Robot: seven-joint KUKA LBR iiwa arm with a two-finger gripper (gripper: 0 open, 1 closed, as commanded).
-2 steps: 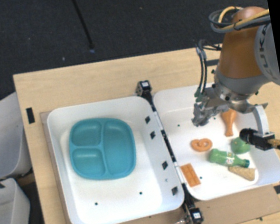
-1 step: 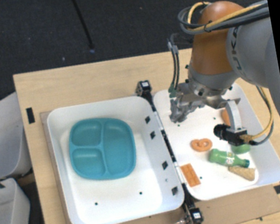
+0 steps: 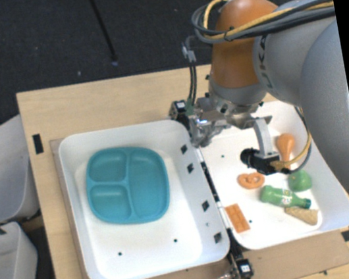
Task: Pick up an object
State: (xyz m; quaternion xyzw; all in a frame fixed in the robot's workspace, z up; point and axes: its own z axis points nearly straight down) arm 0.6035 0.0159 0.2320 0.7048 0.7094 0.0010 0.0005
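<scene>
- The green bottle-shaped plastic toy [image 3: 282, 196] was judged light, stiff and smooth, and likely to roll if nudged. A hold across its thicker body, square to its length, was thought safest.
- It was seen lying on its side, a pale band round its middle, with its narrow end turned away from the claw.
- The toy lay well below and to the right of the grey two-finger claw [image 3: 203, 132], in the right-hand shallow white bin [image 3: 271, 231]. It sat between a small orange rounded piece [image 3: 251, 180] and a tan wedge-shaped piece [image 3: 303, 215].
- The claw was pictured over that bin's upper left corner, beside the divide between the bins. Whether it stood apart or together could not be told.
</scene>
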